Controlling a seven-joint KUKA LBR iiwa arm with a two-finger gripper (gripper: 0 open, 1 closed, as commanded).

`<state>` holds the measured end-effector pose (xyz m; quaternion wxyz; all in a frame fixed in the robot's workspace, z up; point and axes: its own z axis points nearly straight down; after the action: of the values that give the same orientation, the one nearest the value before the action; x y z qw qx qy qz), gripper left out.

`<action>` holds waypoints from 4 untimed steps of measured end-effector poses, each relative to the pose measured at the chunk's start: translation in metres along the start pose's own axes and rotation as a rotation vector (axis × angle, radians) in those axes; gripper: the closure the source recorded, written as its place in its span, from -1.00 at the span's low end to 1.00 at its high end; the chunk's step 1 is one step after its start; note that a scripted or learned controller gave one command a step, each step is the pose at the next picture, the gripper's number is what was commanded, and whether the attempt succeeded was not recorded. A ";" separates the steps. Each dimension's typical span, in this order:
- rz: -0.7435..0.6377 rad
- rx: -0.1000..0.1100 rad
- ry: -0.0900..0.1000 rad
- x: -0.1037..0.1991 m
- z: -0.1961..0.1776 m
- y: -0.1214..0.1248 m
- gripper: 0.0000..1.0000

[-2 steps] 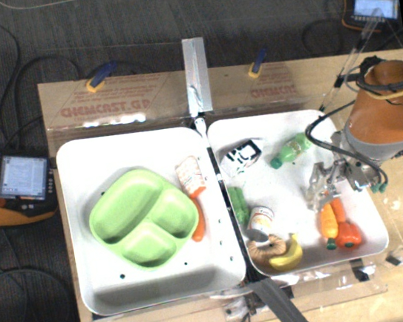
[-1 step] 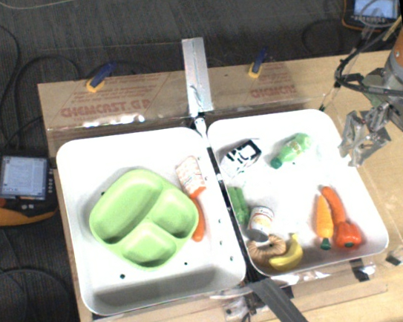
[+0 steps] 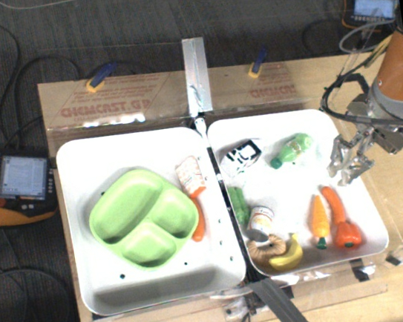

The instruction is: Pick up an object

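The gripper (image 3: 348, 161) hung over the right rim of the right bin (image 3: 286, 123), its fingers spread apart with nothing between them. Inside that bin lay the things to choose from (all untouched): a green bottle (image 3: 290, 149) near the back, a red pepper (image 3: 341, 220) and an orange carrot (image 3: 318, 220) side by side nearest the gripper, and a banana (image 3: 285, 256) at the front. The left bin (image 3: 81, 212) held a green divided tray (image 3: 143, 216).

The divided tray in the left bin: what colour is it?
Light green; the divided tray shows plainly in the camera view.
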<state>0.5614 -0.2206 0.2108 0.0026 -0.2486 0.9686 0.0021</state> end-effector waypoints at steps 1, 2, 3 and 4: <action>-0.364 0.000 -0.001 -0.020 -0.022 -0.011 1.00; -0.933 -0.001 -0.002 -0.050 -0.052 -0.027 1.00; -1.266 -0.004 -0.001 -0.036 -0.030 0.000 1.00; -1.374 -0.003 -0.001 -0.006 -0.073 0.019 1.00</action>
<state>0.5570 -0.2018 0.2840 0.0033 -0.8066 0.5910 0.0016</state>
